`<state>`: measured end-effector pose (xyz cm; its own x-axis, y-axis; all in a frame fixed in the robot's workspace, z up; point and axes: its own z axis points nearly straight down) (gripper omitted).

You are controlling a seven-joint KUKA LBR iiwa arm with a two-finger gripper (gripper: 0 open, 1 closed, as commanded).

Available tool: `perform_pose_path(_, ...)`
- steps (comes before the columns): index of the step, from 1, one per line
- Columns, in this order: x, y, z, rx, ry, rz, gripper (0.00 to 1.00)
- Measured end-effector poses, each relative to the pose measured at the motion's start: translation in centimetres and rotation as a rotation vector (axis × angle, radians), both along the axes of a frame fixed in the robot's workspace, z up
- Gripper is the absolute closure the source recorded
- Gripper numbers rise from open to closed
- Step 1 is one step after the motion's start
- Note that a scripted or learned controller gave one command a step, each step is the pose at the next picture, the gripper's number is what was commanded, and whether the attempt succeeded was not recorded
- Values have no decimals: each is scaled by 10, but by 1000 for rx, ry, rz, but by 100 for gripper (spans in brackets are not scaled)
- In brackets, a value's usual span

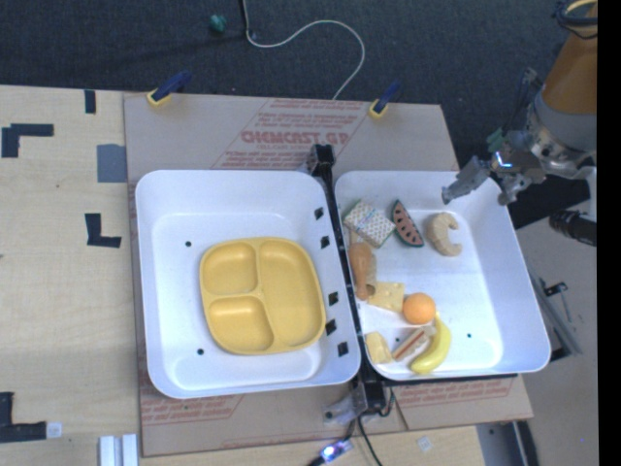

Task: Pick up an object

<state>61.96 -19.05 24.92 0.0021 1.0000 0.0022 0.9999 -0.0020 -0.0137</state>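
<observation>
A grey KUKA arm [572, 76] with an orange band reaches in from the right, its gripper [480, 181] hanging over the far right edge of the right bin [505, 260]. Whether anything sits between the fingers, or how they stand, cannot be told from this angle.

The food items lie in the right bin, none of them at the gripper. Nearest is a pale croissant-shaped piece [446, 233], just inside the bin's far right part, below and left of the gripper. Beside it toward the bin's far left corner sit a watermelon slice [408, 223] and a patterned wedge [369, 223]. Along the left wall — the divide between the two bins — lies a brown bread-like piece [362, 265], touching a pale cheese-like wedge [388, 295]. Toward the near edge an orange [418, 309] rests just above a banana [434, 349], with a small sausage-like stick [409, 343] and a pale cracker-like square [377, 347] beside them near the near left corner.

The left bin [165, 260] carries a yellow divided plate [262, 294] with three compartments, set near its middle.

Both bins rest on a cardboard sheet [281, 134] printed in red; the lettering reads roughly "CHEMCAST GP", though it is upside down and partly blurred. Yellow-and-blue clamps [169, 87] hold the sheet's far corners, and a white cable [310, 32] loops across the dark floor beyond.
</observation>
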Motion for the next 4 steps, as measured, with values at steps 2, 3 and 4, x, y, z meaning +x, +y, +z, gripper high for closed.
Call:
perform_pose_path(2,5,4,-57,-2,-7,4,0)
perform_pose_path(3,0,4,-121,-2,-6,4,0)
perform_pose_path(4,0,5,-167,-4,-11,5,0)
